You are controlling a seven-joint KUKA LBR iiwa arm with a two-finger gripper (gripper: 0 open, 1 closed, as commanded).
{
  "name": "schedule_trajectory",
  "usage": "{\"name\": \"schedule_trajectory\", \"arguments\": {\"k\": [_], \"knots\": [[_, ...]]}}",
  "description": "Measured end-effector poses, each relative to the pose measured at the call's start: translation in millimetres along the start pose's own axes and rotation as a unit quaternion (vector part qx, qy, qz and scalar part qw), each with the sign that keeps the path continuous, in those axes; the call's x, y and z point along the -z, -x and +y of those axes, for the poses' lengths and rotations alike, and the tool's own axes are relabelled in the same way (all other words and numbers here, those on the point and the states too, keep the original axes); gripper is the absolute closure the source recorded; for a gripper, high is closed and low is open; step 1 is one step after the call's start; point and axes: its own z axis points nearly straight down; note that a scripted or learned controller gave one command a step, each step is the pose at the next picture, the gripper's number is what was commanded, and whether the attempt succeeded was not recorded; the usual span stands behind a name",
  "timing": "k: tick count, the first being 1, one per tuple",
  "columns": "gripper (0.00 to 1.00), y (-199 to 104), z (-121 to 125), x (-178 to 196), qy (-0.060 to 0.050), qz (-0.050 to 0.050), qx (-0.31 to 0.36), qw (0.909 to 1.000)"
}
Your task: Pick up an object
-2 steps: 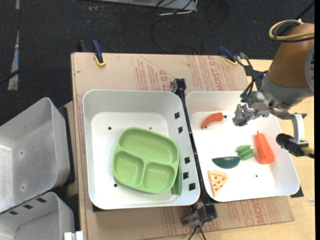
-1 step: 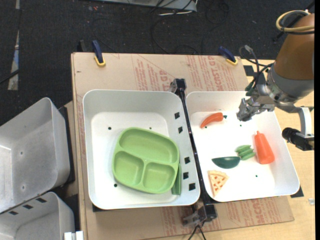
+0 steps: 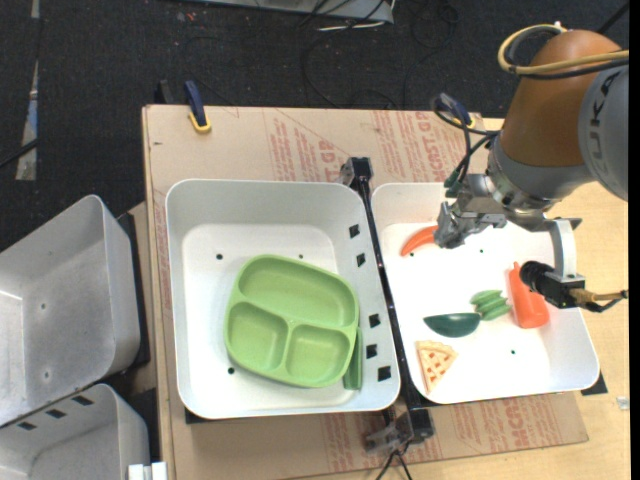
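Carrot (image 3: 419, 238): in the right bin (image 3: 570, 368), near its back left corner; it lies long and slanted, one end up by the gripper (image 3: 450, 230).
Gripper: right at the carrot's upper end; can't tell its grip.
Left bin (image 3: 190, 268): holds a green tray (image 3: 291, 321).
Bench (image 3: 290, 143): brown board, dark floor around.

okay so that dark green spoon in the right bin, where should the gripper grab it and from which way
Judging by its pose, grip the dark green spoon at the narrow neck where the bowl meets the handle, coming straight down from above. It lies flat on the floor of the right bin, so a side approach has nothing to catch. Set the fingers across the handle's width, clear of the pizza slice below.
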Motion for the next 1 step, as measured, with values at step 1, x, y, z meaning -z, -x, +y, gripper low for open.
{"name": "schedule_trajectory", "arguments": {"k": [1], "knots": [[1.00, -46.6, -8.4, 4.7, 0.000, 0.000, 0.000, 1.0000]]}}
